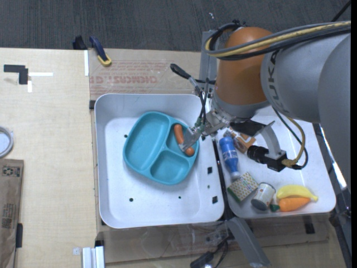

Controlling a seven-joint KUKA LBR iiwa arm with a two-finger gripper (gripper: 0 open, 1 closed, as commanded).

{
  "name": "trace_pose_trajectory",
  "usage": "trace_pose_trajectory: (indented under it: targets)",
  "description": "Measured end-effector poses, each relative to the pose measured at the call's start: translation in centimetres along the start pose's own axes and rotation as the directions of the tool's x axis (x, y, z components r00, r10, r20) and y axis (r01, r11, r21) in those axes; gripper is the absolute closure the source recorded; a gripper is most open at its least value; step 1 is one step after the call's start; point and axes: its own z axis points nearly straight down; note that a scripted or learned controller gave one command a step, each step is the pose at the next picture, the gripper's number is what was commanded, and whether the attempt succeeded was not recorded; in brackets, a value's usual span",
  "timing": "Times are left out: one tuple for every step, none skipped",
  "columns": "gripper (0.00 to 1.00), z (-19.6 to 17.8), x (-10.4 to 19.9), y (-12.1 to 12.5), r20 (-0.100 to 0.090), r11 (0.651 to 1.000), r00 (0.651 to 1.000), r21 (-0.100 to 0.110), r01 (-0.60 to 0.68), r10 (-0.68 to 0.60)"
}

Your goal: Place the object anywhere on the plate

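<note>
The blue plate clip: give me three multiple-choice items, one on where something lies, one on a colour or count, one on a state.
1. Where does the orange sausage lie?
A. in the right bin
B. in a compartment of the blue plate
C. on the bench

2. How many compartments does the plate have?
A. two
B. three
C. five

3. The blue bottle in the right bin is
A. lying on its side
B. standing upright
C. on the plate

Key: 1 B, it rests in the plate's upper right section by the gripper; 2 B, ridges divide three sections; 3 A, its length runs along the bin floor.
</note>
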Motion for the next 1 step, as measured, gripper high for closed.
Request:
trace_pose_trajectory:
  targets:
    - [0.00, -8.07, 0.14, -2.51, 0.002, 0.999, 0.999, -0.002, -0.052, 0.052]
